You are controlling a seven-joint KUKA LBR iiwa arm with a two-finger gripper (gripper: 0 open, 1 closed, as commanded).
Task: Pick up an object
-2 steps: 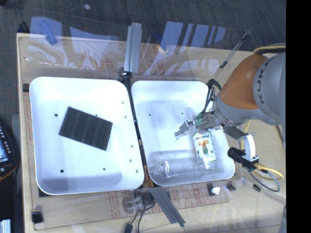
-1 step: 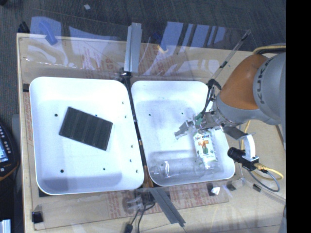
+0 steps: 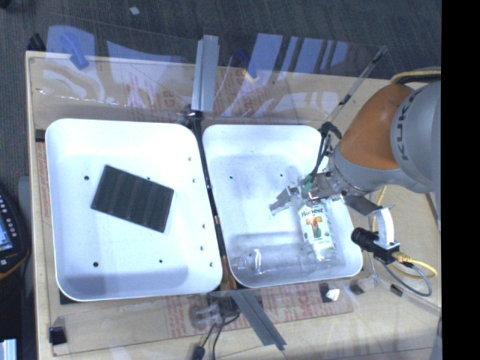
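Observation:
In the right bin (image 3: pixel 225 171) a small white bottle (image 3: pixel 317 229) with a green and orange label lies near the right wall. A clear plastic bottle (image 3: pixel 274 259) lies on its side along that bin's front wall. The left bin (image 3: pixel 67 141) holds a flat black ridged panel (image 3: pixel 133 198). My gripper (image 3: pixel 287 199) hangs low over the right bin's middle right, just up and left of the white bottle's top end. Nothing shows held in it.
The grey arm with its orange band (image 3: pixel 375 137) reaches in over the right bin's right wall. A clear screen (image 3: pixel 225 66) stands behind both bins. Small clips and cables lie on the bench at the front right (image 3: pixel 352 289).

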